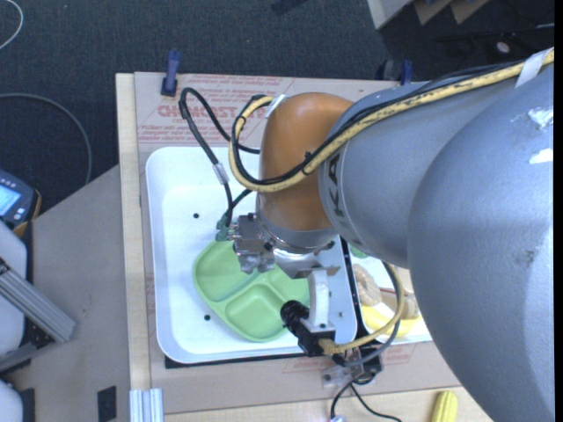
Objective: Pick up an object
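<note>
Green plastic, pale and glossy, made up the divided plate [239, 297] that lay in the left bin [171, 236], toward its near right corner. Two of its compartments were visible: one on the left and a squarish one nearer the bin's front edge. The plate's far right part was hidden under the arm's wrist.

Directly above that hidden part sat the pincer [251, 251], a cluster of grey metal low over the plate. Its working end was covered by the wrist housing and mounting hardware, so I could not tell how far it stood open or whether it had hold of anything. Whether it touched the plate could not be told either.

Above the pincer rose the orange band [295, 161] of the arm, and the broad grey link [457, 209] filled the right side of the view, covering most of the right bin [387, 301]. Black and yellow cables [246, 170] looped around the orange band. A yellow object [380, 322] showed in the right bin beside the wrist. Both bins rested on the table [141, 130].
</note>
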Action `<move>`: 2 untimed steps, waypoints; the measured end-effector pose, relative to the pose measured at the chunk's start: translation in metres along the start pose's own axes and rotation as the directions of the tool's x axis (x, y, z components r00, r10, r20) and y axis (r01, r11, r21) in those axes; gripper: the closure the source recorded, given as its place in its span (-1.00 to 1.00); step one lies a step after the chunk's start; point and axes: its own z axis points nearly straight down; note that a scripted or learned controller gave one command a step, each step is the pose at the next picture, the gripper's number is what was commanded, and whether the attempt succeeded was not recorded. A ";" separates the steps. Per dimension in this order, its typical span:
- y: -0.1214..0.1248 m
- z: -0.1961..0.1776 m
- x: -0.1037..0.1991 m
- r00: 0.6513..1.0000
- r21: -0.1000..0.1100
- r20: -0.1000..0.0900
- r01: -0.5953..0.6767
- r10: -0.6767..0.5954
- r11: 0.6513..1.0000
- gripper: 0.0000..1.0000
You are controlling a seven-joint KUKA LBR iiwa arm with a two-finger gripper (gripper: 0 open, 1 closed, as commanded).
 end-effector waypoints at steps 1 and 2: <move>0.064 0.052 -0.055 1.000 -0.008 0.002 -0.008 0.008 1.000 1.00; 0.016 0.096 -0.027 1.000 -0.029 -0.006 -0.003 0.002 1.000 1.00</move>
